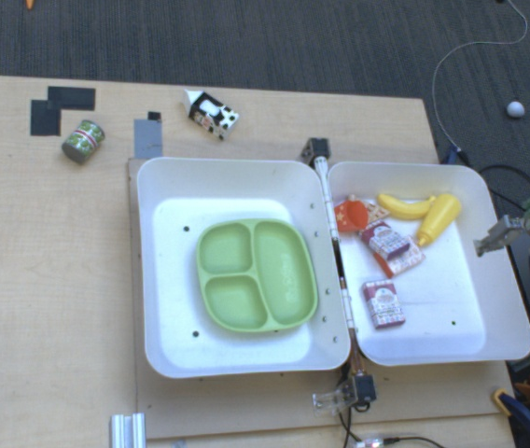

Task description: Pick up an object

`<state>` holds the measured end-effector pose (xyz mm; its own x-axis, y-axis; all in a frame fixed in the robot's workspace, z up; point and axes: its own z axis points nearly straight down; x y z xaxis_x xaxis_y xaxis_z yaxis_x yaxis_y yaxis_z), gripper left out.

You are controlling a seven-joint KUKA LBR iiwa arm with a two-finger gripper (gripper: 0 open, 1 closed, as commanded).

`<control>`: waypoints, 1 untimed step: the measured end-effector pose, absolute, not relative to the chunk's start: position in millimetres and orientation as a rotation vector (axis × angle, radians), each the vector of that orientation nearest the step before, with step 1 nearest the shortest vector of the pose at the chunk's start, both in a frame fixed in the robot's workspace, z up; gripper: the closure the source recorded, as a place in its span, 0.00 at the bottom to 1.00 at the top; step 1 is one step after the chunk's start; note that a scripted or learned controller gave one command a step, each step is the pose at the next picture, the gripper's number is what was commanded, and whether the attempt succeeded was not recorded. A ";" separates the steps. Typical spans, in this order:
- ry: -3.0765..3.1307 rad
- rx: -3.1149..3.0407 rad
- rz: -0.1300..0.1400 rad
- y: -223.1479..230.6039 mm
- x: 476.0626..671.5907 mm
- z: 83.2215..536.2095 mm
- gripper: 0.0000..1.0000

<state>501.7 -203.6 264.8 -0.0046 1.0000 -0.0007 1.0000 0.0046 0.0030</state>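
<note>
**Station check: pincer parked at the right bin's outer rim, nothing in its grasp**

1. Arm pose. My pincer (500, 235) sits at the 3 o'clock edge of the view, over the outer rim of the right shallow white plastic bin (498, 334). It is apart from every item in that bin. The pincer is small and partly blurred against dark clutter. I cannot tell whether it is released or clenched; nothing shows in its grasp.

2. Pick candidates, all in the right bin.
- The yellow plastic banana (403, 204) lies at 12 o'clock in the bin, touching the yellow squeeze bottle (439, 217) just to its 3 o'clock.
- The red-orange round toy (351, 216) is at 10 o'clock, close to the centre divider.
- The red-and-white flat packet (394, 247) lies tilted near the middle.
- The small red carton (383, 303) lies at 7 o'clock, well apart from the walls.

3. Edges and room. The bin's floor from 3 to 6 o'clock is bare white. The banana and bottle crowd the far wall.

4. Left shallow white plastic bin (153, 250). It holds a pale green three-compartment plastic plate (257, 275), centred, with bare floor all round.

5. Bench. A small green-labelled can (83, 142) and a black-and-white cow toy (212, 114) lie at 11 o'clock.
</note>
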 end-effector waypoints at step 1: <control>2.225 2.219 0.001 -164.6 486.7 130.4 0.00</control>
<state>486.7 -164.6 130.4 -0.0025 1.0000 0.0009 1.0000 0.0025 0.0003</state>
